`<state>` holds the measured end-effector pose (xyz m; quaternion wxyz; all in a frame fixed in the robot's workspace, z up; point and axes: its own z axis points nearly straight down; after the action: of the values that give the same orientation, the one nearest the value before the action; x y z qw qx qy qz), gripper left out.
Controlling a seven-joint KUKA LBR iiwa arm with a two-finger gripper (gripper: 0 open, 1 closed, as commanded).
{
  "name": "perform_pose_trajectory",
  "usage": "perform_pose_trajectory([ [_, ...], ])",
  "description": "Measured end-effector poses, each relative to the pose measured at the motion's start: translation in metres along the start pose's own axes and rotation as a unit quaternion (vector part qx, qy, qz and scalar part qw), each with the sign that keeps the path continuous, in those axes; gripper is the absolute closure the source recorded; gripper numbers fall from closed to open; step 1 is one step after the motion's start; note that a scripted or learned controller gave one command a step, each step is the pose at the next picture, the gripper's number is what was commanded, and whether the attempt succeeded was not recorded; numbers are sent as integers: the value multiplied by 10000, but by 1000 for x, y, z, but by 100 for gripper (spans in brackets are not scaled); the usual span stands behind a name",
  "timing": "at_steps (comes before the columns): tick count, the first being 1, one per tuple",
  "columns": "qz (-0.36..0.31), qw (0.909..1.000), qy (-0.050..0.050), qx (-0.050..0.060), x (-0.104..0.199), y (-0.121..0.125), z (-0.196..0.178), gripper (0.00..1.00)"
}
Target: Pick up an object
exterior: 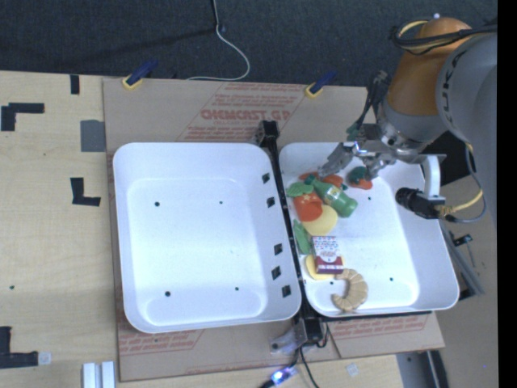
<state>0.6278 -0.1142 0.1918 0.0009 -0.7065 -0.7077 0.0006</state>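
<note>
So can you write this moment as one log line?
gripper: above right bin | holding: nothing seen | toy pile: left side of bin | croissant: near front

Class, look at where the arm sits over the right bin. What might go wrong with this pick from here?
1. The toys lie packed together against the bin's left wall, so the end effector may nudge or catch several at once.
2. It hovers near the heap's upper edge, close to a small red piece; closing there may grip nothing.
3. The croissant rests near the right bin front rim; a shove could tip it out.
</note>
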Motion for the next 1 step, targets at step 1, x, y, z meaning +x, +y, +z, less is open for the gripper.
perform_pose_trajectory([
  [1, -4, 10000, -7, -58, 1, -2, 92, 0],
])
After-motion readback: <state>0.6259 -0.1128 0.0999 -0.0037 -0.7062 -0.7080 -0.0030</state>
